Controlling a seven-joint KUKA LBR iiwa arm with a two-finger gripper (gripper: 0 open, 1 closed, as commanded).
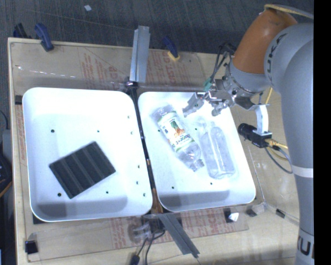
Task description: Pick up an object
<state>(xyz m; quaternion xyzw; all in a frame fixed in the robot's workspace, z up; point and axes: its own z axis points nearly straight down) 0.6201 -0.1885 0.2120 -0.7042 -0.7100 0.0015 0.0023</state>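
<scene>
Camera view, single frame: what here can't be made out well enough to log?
- Two-finger gripper, camera view: too small and glare-washed to tell how its jaws stand.
- Clear plastic bottle: transparent on the right white bin, so its outline blurs.
- Labelled clear plastic bottle: label print too small to read.
- Grey arm: cut off by the frame edge.

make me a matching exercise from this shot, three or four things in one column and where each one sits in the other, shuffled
Things:
1. dark ridged slab
2. labelled bottle
3. clear bottle
4. gripper

Places:
A. right bin, lying nearest its right wall
B. over the upper part of the right bin
C. left bin, lower left part
D. right bin, lying near its middle, beside the divider side

Pairs: 1-C, 2-D, 3-A, 4-B
</scene>
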